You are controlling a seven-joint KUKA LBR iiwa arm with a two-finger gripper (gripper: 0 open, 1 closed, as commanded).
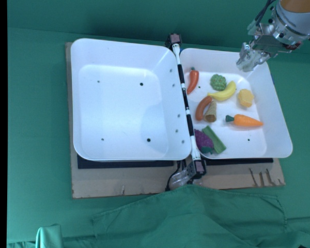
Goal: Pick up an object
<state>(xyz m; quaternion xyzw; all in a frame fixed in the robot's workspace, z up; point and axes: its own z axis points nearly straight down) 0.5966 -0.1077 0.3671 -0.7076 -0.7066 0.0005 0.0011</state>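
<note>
Green cloth [196, 216] bunched up at the front of the desk [36, 138], w/ a cardboard sheet [119, 187] poking out under both bins. Using the right bin [276, 138] as the ref: the left bin [126, 99] sits right beside it, touching along the black-white divider [185, 102]. Inside the right bin, nearest corner has a purple grape bunch [202, 140] touching a green pod thing [215, 139]. Mid-bin: carrot [244, 120], a sausage [201, 108] against a cone [211, 110]. Further back: lemon-ish yellow piece [245, 97], banana [223, 92], broccoli [218, 81], red chili [193, 80] by the divider. End effector [249, 59] hangs over the bin's far right corner, nothing in it afaict, fingers look close together but can't tell open vs closed tbh.
</note>
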